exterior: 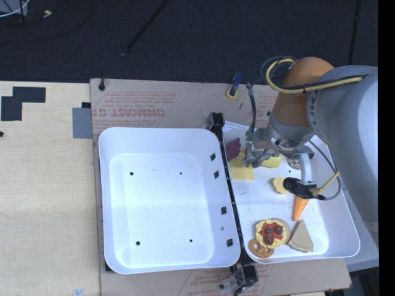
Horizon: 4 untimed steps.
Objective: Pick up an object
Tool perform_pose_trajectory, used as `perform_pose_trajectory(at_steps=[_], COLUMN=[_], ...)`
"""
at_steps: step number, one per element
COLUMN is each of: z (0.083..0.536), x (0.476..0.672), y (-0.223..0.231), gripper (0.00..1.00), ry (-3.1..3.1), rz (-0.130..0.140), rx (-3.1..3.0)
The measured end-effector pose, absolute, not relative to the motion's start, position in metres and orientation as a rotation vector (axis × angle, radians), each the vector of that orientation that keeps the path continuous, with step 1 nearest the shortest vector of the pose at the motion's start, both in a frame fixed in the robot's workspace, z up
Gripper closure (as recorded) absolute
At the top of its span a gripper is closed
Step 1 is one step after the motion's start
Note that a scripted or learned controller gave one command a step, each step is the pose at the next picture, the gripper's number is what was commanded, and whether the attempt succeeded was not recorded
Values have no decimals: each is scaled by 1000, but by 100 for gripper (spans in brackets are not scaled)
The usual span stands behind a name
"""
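My gripper is low in the right bin, at its far left end. It hangs just above a pale yellow block and next to a smaller yellow piece. A maroon object lies just left of it against the bin's wall. Closer to the front are a yellow chunk, an orange carrot, a small pizza, a tan sandwich wedge and a pretzel. Nothing visibly sits in the gripper.
The left bin stands beside the right one, with a black divider rail between them. The grey arm and its orange band cover the right bin's far right corner. A blue clamp sits on the board behind.
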State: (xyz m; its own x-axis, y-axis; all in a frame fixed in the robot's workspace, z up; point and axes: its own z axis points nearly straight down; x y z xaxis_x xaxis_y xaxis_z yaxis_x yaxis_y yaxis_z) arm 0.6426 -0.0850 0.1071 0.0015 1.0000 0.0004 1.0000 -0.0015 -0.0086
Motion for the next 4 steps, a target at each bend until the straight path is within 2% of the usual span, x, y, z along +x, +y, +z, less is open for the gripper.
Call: perform_pose_trajectory(at_steps=[1,2,3,4], z=[107,87,97,97], x=[643,643,643,643], y=[-85,-82,-83,-83], gripper=[0,0,100,0], ry=[-2216,-2220,-2219,-2220], rz=[9,5,6,6], rx=[-2218,-2218,-2217,-2217])
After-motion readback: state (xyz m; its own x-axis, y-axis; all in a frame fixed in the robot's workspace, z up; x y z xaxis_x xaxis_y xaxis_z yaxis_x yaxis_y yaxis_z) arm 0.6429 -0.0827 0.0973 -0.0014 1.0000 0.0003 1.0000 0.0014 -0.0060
